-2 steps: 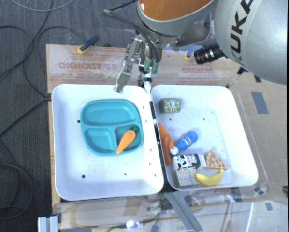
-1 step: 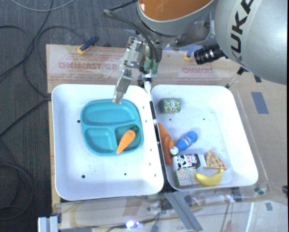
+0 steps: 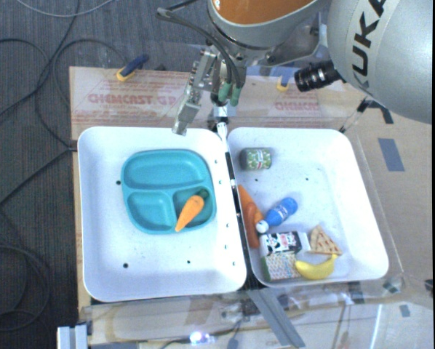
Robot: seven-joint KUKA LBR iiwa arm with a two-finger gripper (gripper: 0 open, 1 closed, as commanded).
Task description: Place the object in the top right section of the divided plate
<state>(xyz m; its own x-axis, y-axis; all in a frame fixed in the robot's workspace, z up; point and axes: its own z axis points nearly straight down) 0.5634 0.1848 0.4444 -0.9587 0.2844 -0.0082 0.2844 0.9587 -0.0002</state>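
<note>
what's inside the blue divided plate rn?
One orange toy carrot lies in a smaller section of the blue divided plastic plate, tip over the rim. The plate floor beneath it is covered.

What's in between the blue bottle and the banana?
In the camera view, a small black-and-white carton lies between the blue bottle and the banana, with a cracker-like wedge beside it.

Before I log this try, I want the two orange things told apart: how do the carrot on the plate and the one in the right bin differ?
The carrot on the plate lies in a compartment of the blue divided plate, in the left bin; the other carrot lies against the left wall of the right bin. The first is bright orange and tilted, the second darker, redder and partly hidden. Both are tapered.
</note>
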